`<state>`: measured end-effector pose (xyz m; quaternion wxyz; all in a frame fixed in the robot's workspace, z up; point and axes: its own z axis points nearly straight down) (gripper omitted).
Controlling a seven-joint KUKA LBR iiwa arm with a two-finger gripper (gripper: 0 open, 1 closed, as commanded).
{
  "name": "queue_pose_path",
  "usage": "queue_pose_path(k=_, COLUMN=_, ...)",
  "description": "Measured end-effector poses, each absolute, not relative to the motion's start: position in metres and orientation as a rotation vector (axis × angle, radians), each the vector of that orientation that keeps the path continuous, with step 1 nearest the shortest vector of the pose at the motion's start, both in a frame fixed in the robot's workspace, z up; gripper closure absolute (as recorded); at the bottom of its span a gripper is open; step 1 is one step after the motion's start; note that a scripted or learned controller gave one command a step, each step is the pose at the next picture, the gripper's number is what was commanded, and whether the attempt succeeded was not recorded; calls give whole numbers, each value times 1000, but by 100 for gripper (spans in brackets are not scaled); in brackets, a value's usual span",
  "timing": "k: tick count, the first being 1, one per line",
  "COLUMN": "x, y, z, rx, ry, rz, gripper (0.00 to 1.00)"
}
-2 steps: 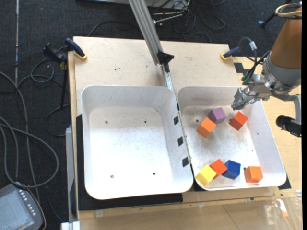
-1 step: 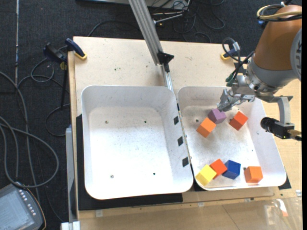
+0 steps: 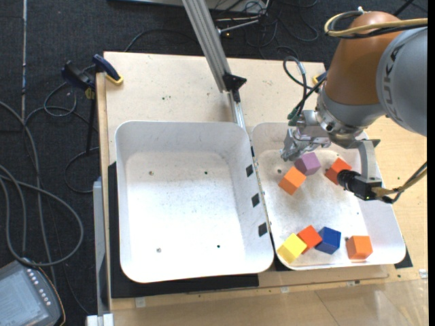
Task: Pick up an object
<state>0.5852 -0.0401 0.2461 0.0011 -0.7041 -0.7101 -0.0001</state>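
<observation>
My gripper (image 3: 300, 148) hangs over the far part of the right bin (image 3: 387, 223), at the end of the grey and orange arm. Just below and to its right lies a purple block (image 3: 310, 162), close against the gripper's tip. An orange block (image 3: 293, 180) lies slightly nearer the camera, to the left of the purple one. A red-orange block (image 3: 336, 169) lies to the right, partly behind a black piece of the arm. Near the bin's front edge sit a yellow block (image 3: 292, 248), an orange block (image 3: 310, 236), a blue block (image 3: 329, 240) and another orange block (image 3: 359, 247).
The left bin (image 3: 124, 182) stands beside the right one, their walls touching. A slanted metal strut (image 3: 207, 36) runs down from the top to the bins' far junction. A blue and yellow clamp (image 3: 102, 70) grips the bench's far left corner.
</observation>
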Motion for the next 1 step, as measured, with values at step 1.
queue_pose_path(k=1, x=585, y=18, z=252, rx=-2211, ry=-2232, rz=-4, gripper=100)
